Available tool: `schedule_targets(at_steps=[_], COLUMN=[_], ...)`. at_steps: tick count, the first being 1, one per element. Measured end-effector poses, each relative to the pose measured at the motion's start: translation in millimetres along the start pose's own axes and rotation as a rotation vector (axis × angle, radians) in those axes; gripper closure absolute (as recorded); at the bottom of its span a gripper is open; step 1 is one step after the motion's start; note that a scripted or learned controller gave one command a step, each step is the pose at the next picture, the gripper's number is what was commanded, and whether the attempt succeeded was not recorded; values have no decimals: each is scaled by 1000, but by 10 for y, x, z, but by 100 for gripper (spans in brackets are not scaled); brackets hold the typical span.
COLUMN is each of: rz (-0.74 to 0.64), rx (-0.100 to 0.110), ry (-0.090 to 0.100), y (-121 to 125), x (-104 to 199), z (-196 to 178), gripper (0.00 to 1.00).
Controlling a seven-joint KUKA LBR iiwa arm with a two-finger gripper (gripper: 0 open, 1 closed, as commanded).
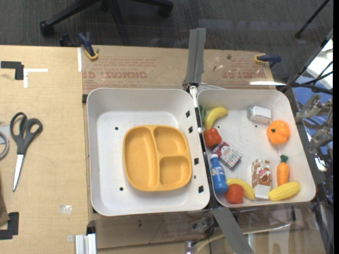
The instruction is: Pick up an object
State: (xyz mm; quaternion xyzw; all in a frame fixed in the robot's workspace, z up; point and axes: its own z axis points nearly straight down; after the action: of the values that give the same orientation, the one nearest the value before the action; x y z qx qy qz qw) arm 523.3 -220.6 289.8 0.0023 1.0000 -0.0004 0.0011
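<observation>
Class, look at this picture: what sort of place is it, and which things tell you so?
Probably a robotics lab or workshop bench. Two white bins sit on clamped cardboard, one holding a yellow divided plate, the other toy food such as a banana. Scissors lie nearby.

You are looking down on a wooden desk (47,142) where a pair of scissors (22,142) with grey handles is lying near the left edge, blades pointing toward you. A sheet of cardboard (137,73) with printed lettering is lying under the bins, and two clamps, one on the left (89,47) and one on the right (267,60), are gripping its far edge. Beyond the desk, the black base of an office chair (106,4) is standing on grey carpet (238,9).
</observation>
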Motion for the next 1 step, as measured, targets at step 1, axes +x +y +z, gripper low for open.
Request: schedule_targets(at_steps=[1], rz=[-251], rx=[0], ry=[-2], y=[-2], x=[264], z=[1577], gripper=[0])
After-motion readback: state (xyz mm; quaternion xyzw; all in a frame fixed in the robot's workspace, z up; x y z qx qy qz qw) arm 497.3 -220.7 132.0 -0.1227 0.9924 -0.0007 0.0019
